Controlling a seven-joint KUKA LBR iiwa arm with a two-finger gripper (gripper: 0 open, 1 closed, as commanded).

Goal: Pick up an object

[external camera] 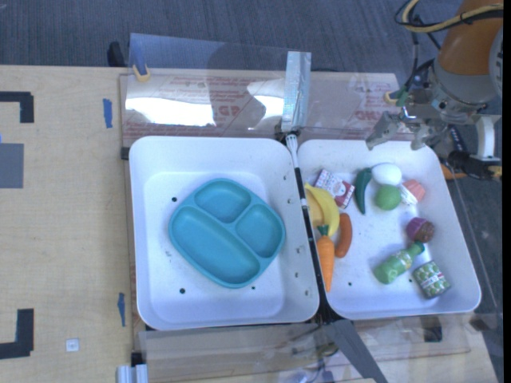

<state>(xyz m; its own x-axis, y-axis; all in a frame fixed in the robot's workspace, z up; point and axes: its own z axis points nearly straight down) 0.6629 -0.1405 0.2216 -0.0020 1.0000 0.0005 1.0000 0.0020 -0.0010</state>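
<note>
The grey two-finger gripper [402, 131] hovers spread and empty above the right white bin's [459, 238] twelve-o'clock rim. The nearest candidate, probably a white plastic egg [387, 173], lies toward six o'clock, just below.

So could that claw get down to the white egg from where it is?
Probably yes. The claw hangs just beyond the right bin's far rim, and the white egg lies uncovered near it, though a green ball touches it.
</note>
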